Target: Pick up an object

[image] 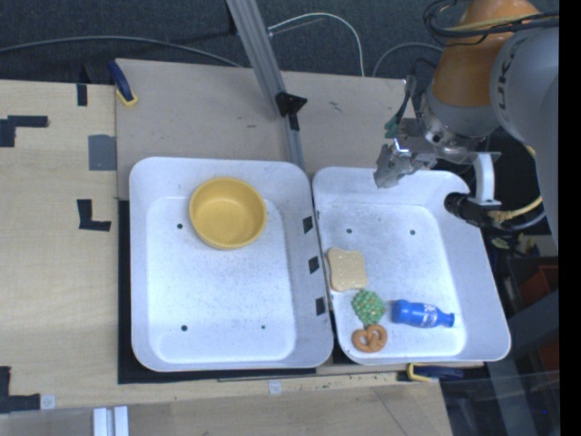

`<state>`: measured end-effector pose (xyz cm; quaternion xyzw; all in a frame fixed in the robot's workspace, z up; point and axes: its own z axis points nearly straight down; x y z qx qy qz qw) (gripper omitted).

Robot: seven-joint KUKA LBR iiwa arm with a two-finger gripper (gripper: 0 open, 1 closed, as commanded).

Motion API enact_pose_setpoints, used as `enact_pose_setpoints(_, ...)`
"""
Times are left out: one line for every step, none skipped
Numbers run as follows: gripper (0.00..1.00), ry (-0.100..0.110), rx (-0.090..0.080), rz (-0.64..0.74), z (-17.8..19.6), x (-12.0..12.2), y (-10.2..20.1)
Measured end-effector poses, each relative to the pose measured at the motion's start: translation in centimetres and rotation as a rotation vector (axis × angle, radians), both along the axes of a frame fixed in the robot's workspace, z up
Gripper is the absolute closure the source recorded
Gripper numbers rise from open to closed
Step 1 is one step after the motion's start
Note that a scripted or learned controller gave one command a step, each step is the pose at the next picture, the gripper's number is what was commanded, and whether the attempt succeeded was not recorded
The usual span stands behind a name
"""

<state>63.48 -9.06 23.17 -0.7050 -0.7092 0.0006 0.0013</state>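
Blue clamp [123, 84] at board corner; metal pole [257, 44] behind bins.

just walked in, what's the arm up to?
It's a pick attempt, nothing grabbed yet. The gripper hangs over the far rim of the right bin, away from the items. Those lie near the bin's front-left: a tan sponge, a green toy, a pretzel and a blue bottle. The left bin holds a yellow bowl.

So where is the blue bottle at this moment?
In the camera view the blue bottle lies on its side in the right bin, near its front edge, just right of the green toy and the pretzel.
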Motion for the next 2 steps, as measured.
enact_pose_setpoints(1.00,0.000,0.001,0.001,-0.4,-0.1,5.9)
enact_pose_setpoints(1.00,-0.003,0.001,0.002,0.5,1.3,11.3)
